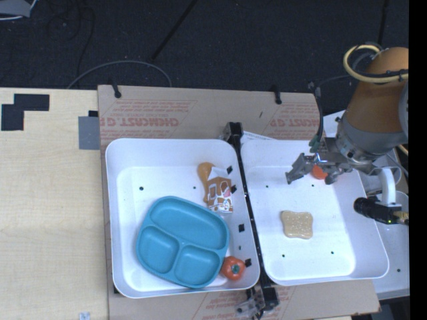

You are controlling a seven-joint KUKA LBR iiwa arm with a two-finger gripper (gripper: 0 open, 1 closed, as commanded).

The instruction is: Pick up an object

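- And here's the pincer, low over the back of the right bin, with a small orange-red object tucked right against its dark fingers.
- That little object is round-ish and bright orange-red, mostly hidden behind the fingers, so whether they're clamped on it or just beside it, I cannot tell, and I cannot tell whether they stand apart or together.
- The grey arm comes in from the right, its orange band sitting high above the wrist.
- Nearer the front of the same bin, a flat tan piece shaped like a slice of toast lies on the white floor, well apart from the pincer.
- Over to the left bin: a big blue divided plate with three compartments takes up most of the floor, lying a little tilted toward the front corner.
- A small red tomato-like ball sits just beside the plate's front right edge, close to the divider between the bins.
- Behind the plate, a small printed carton stands near the divider, with a tan-orange piece just behind it.
- Both bins rest on brown cardboard laid over the pale wood surface.
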